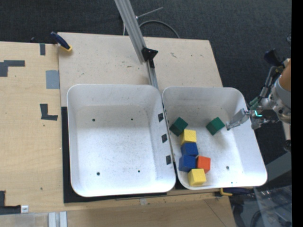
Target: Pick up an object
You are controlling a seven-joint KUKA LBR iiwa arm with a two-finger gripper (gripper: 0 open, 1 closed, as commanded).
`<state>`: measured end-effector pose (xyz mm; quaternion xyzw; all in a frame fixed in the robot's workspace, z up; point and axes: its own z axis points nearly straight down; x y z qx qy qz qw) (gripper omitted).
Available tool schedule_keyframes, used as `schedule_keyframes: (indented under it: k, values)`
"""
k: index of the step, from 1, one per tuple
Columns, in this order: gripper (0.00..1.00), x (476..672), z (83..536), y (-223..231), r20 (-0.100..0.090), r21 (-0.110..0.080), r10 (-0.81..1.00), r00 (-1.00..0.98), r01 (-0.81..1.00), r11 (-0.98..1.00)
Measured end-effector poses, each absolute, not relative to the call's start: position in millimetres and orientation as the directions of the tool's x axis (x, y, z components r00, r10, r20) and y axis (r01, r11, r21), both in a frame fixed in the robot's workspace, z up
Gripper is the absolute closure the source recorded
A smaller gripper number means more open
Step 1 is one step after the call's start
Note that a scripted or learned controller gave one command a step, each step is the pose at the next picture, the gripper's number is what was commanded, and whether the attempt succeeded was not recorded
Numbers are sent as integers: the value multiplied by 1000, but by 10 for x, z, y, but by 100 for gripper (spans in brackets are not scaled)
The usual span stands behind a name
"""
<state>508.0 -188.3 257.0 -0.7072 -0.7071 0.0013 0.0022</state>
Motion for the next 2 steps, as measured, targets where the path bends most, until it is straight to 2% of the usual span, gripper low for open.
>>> schedule_keyframes:
  k: [1,2]
  values:
    - [0,5088,2590,-1883,0,-1,1000,-2,1000,2]
    - [0,4992,2003,-1849,2,-7,1000,0,1000,0]
